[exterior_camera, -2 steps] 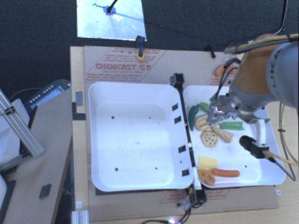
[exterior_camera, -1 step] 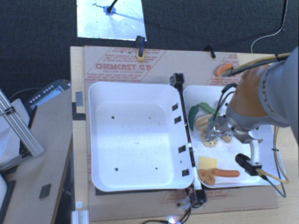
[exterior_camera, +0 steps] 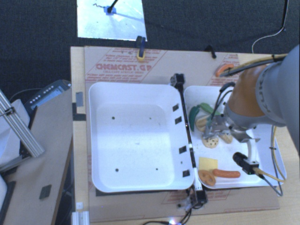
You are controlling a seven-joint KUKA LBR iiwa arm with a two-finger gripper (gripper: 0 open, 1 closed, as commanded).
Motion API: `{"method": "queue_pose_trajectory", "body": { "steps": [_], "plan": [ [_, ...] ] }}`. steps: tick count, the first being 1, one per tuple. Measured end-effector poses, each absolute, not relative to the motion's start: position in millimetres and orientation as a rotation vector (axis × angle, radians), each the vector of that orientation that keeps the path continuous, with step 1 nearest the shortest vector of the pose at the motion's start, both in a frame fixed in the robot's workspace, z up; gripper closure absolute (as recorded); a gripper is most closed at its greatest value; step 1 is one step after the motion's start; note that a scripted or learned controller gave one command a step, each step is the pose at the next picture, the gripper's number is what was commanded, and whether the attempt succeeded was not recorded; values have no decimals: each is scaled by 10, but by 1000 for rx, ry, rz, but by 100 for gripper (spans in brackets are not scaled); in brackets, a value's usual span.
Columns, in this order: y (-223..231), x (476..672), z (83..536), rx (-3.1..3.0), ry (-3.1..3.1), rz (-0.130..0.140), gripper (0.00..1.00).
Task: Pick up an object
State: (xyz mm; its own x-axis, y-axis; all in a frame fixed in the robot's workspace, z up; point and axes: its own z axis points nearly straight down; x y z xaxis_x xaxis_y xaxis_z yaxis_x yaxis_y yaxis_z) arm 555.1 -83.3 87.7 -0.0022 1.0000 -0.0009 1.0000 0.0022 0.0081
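My gripper (exterior_camera: 212, 130) reaches down into the right bin (exterior_camera: 267, 172), its metal fingers right over a round brown cookie (exterior_camera: 211, 142) and a tan piece (exterior_camera: 202, 123) beside it. A green curved toy (exterior_camera: 198, 109) lies at the bin's far left. Near the front edge sit a yellow square slice (exterior_camera: 208, 163), an orange round piece (exterior_camera: 206, 176) and a red-orange sausage shape (exterior_camera: 227, 174). The arm's body hides the bin's right middle.
The left bin (exterior_camera: 101, 95) stands beside the right one, split by a black-clipped divider (exterior_camera: 184, 121). A black cable plug (exterior_camera: 244, 162) trails from the arm over the right bin. A yellow clip (exterior_camera: 140, 55) sits at the bench's back edge.
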Motion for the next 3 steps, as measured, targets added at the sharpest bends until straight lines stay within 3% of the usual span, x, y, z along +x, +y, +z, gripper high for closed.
{"method": "queue_pose_trajectory", "body": {
  "steps": [1, 2, 3],
  "plan": [
    [-1418, 5457, 1640, 2219, 2212, 4, 100],
    [-937, 5295, 861, 2210, 2215, 5, 100],
    [-889, 5408, 896, 2211, 2216, 6, 100]
  ]
}}
